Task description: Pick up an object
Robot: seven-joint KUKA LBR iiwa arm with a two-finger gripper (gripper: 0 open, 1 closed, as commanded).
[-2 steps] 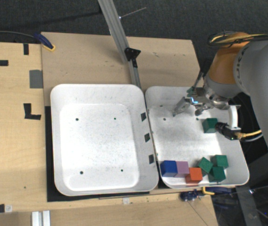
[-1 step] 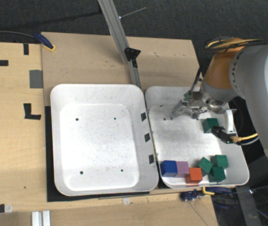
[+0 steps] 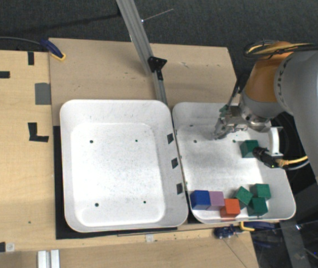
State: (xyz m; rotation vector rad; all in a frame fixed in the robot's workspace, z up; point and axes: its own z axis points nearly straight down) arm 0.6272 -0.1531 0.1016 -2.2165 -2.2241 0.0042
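Even, soft overhead light; slight graininess.

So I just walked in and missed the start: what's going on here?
The arm has reached into the right bin, its gripper low over the far part of the floor. A green block lies just beside it, apart from it. The other blocks sit clustered at the near edge: blue, purple, orange and three more green ones. Nothing looks picked up yet.
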